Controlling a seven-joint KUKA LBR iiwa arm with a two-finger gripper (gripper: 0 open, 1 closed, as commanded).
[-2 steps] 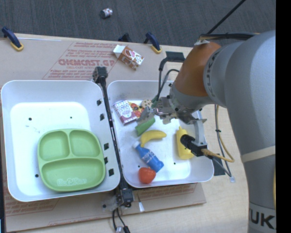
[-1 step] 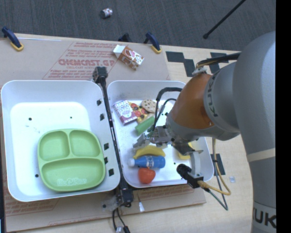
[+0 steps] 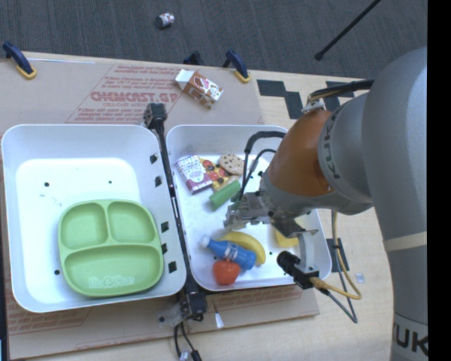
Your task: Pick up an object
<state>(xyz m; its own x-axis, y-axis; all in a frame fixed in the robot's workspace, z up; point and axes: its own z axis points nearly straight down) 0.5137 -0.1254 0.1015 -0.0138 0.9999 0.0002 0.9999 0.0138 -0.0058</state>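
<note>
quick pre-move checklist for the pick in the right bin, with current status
1. Targets in right bin: banana, blue bottle, red fruit, green piece present: ok.
2. End effector over right bin: ok.
3. Object between its fingers: cannot tell.
4. Banana, bottle and red fruit crowded together, no single item standing apart: not ok.
5. Green divided plate sits apart in left bin: ok.
</note>
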